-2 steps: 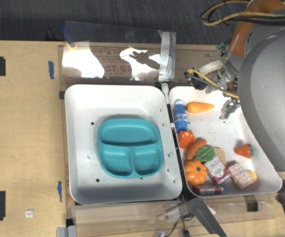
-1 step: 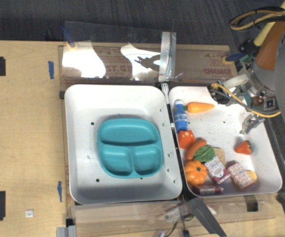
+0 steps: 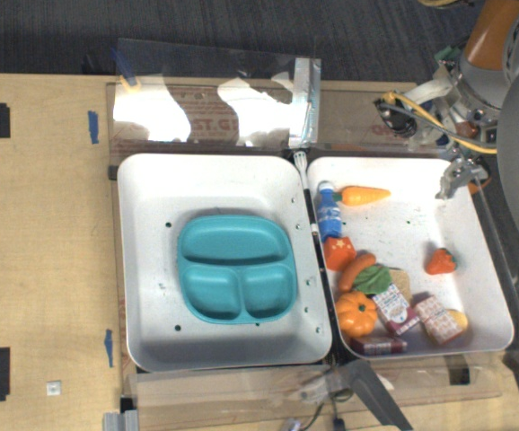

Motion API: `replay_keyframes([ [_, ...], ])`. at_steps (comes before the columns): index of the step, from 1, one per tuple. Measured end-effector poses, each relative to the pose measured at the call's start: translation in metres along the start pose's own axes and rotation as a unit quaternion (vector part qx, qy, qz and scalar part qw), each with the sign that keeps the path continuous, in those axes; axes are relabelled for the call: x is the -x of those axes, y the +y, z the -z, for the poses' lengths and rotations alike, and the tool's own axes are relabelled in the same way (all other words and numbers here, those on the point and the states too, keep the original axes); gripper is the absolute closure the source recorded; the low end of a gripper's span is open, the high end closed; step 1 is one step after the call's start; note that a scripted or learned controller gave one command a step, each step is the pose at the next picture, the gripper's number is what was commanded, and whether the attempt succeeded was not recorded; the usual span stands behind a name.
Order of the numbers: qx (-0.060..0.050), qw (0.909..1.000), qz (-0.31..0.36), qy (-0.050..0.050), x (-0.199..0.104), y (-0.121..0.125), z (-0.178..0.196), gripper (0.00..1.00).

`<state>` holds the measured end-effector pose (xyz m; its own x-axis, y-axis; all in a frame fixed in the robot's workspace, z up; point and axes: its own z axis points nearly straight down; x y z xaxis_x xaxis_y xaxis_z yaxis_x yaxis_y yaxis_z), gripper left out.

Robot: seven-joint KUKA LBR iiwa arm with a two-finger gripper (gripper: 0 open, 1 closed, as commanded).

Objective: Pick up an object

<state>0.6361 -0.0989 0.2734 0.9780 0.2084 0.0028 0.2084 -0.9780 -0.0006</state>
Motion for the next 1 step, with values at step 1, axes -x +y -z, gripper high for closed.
replay_keyframes([
  [1,-0.001,1.0000,-0.005,-0.005,0.0455,0.0273,-0.0551,0.00],
])
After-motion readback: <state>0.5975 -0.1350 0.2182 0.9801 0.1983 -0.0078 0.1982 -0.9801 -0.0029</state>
